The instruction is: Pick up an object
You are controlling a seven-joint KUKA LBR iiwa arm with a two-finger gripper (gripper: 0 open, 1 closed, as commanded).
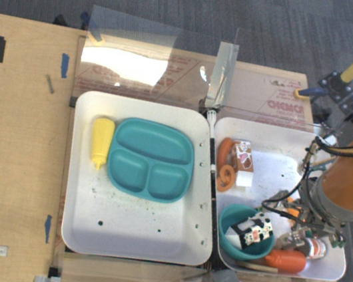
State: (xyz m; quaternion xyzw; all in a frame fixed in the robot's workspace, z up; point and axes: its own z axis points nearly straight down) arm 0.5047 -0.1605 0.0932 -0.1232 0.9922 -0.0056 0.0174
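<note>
Lying in the right bin (pixel 278 138) are the things on offer for picking: a teal bowl (pixel 230 238) at the bin's near left corner, an orange carrot-like toy (pixel 285 260) just right of it along the near wall, and a small bottle with a red label (pixel 310 247) just above that toy. Inside the bowl sits a black-and-white object (pixel 254 231) with red marks; what it is cannot be told. Toward the bin's far left side lie an orange sausage-like piece (pixel 225 149), an orange ring (pixel 226 175) below it, and a small carton with a red picture (pixel 243 157) beside them, with a white block (pixel 243 179) touching the carton's near end.

The arm (pixel 352 181), grey with its orange band, comes in from the right and hangs over the right half of this bin, cables trailing from its wrist. The gripper (pixel 293 225) is low over the bin between the bowl and the bottle. Whether the jaws are spread or closed cannot be told, and nothing can be seen held between them.

The left bin (pixel 74 220) holds a teal divided plate (pixel 151 159) near its far side, with a yellow bottle (pixel 101 140) just left of the plate. Both bins rest on the tan worktop (pixel 7 141), which carries bits of blue tape (pixel 64 64).
</note>
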